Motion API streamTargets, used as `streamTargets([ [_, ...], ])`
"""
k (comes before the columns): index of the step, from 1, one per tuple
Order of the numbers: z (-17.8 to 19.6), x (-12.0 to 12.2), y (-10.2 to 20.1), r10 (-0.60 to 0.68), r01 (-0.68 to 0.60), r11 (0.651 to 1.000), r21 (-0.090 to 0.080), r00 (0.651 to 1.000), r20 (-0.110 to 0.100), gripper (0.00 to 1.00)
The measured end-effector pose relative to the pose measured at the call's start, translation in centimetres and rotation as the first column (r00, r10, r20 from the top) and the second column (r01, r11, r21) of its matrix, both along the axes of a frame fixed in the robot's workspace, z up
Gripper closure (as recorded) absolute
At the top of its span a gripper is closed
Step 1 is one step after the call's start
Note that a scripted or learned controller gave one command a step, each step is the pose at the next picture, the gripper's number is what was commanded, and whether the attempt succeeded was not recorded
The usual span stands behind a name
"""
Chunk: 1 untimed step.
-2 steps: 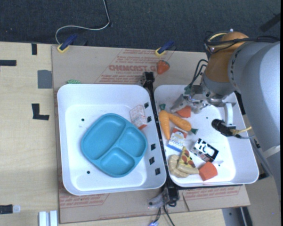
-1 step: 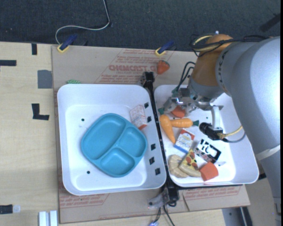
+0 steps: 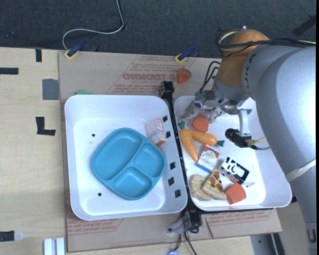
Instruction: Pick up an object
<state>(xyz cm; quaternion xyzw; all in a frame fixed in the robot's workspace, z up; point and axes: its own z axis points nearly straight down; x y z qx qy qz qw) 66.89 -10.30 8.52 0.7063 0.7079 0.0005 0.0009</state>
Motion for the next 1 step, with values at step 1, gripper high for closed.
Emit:
streamTargets([
  [1,1.02,0.01,0.04,0.001,-0.001,1.0,-0.001,1.0,0.0,1.0],
])
